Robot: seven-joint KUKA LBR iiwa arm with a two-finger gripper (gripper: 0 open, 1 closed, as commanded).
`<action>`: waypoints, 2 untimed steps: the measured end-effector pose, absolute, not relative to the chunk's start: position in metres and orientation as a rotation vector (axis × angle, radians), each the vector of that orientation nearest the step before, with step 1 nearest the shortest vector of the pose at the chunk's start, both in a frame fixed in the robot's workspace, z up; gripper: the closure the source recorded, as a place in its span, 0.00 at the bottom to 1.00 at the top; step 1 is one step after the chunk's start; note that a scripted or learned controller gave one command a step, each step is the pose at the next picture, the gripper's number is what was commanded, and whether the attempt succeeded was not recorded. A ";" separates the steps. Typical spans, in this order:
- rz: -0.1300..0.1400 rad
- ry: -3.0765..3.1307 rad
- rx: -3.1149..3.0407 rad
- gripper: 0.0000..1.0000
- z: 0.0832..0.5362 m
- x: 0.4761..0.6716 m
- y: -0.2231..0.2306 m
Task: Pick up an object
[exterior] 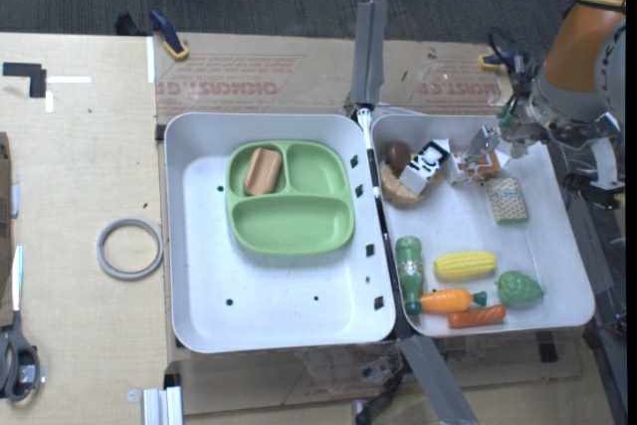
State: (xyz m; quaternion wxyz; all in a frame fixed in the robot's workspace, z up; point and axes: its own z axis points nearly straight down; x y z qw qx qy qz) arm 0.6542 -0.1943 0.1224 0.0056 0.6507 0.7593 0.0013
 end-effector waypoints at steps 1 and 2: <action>0.011 2.239 2.216 0.00 0.091 0.585 -0.214; 0.000 2.237 2.217 1.00 0.096 0.583 -0.218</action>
